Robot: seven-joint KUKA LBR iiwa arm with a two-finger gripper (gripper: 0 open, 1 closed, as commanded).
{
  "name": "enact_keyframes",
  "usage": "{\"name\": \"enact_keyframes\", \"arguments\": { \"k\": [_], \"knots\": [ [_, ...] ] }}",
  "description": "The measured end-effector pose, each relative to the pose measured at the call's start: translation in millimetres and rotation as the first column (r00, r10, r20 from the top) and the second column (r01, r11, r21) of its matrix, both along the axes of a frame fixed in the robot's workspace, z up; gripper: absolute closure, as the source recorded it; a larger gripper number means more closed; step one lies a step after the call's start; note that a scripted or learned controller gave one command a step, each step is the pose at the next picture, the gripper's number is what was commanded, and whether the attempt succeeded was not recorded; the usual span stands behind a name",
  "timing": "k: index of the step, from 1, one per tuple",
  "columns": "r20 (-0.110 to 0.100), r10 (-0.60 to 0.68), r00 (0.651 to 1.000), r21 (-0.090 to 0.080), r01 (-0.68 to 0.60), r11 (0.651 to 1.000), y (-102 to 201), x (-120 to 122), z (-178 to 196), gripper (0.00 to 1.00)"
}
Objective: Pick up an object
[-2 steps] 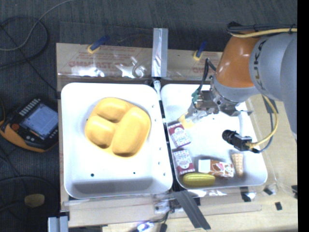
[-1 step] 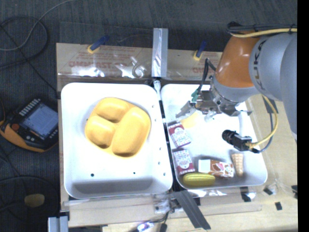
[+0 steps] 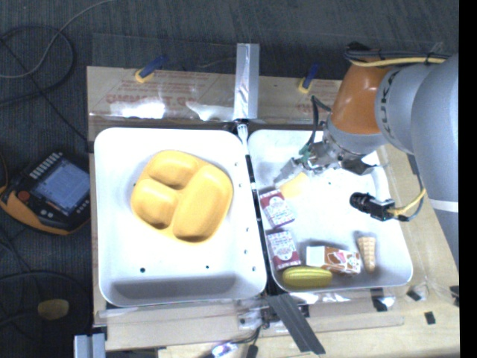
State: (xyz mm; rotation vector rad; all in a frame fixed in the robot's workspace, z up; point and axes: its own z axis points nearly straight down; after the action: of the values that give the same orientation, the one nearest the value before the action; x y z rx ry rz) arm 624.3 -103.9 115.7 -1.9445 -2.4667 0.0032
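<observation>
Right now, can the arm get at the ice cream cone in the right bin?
Probably yes. The ice cream cone lies apart from the other items on bare bin floor, with nothing over it, and the tool hovers over the same bin.

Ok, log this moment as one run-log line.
arm: over right bin | gripper: above pale yellow block, no object seen held | left bin: yellow bread-shaped toy

Two white bins (image 3: pixel 104 200) sit side by side on the worktop. One big yellow bun-shaped lump (image 3: pixel 181 194). Two red-and-white packets (image 3: pixel 277 209), one pickle (image 3: pixel 306 277), one cone (image 3: pixel 367 251), one boxed carton (image 3: pixel 333 259), perhaps one pale wedge (image 3: pixel 292 185).
</observation>
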Motion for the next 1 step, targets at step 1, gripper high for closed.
{"name": "enact_keyframes", "arguments": {
  "k": [1],
  "knots": [
    [0.002, 0.195, 0.981, -0.001, -0.195, 0.981, -25.8, 19.1, -10.8, 0.0]
  ]
}}
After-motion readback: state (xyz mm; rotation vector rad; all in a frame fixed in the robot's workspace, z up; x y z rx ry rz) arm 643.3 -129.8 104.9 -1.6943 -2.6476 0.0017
